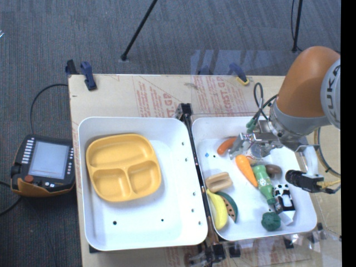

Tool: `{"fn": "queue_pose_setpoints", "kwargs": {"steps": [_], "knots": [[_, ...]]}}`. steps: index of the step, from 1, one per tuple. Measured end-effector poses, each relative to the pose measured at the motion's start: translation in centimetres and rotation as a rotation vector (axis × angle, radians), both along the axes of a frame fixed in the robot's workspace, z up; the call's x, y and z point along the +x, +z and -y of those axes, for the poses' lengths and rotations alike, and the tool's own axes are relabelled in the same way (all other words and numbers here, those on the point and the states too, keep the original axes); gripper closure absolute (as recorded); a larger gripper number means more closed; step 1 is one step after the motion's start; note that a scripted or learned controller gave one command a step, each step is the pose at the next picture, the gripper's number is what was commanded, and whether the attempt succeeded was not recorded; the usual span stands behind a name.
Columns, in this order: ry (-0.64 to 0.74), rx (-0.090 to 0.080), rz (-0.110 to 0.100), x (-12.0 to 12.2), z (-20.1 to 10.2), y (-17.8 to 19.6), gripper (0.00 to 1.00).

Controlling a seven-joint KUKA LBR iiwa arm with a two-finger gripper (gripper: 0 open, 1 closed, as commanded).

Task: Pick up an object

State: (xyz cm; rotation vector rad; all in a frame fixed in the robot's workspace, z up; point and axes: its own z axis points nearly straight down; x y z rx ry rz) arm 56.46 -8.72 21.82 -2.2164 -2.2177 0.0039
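My gripper (251,142) hangs low over the upper middle of the right bin (300,221), under the arm's orange band (308,82). Just left of it lies a small orange-red piece (226,145). An orange carrot (243,169) lies right below it, beside a green bottle (262,182) and a brown piece (273,170). Further down are a hot dog bun (218,181), a banana (217,210), a dark green slice (230,205), a black-and-white item (284,198) and a green broccoli-like lump (271,221). Nothing shows as held.
The left bin (100,227) holds a yellow divided plate (122,167). A black bar (192,143) runs between the bins. Blue clamps (88,74) sit at the bench's back edge. A teach pendant (44,166) lies on the floor to the left.
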Motion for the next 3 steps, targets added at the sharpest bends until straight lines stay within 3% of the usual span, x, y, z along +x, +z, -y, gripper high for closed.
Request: {"fn": "queue_pose_setpoints", "kwargs": {"steps": [1, 2, 3], "knots": [[-0.210, -0.001, 0.001, 1.8, 2.3, -13.2, 0.00], [-0.217, 0.003, -0.003, 1.7, 2.3, -12.3, 1.00], [-0.374, 0.000, 0.009, 2.0, -3.0, 0.2, 1.00]]}}
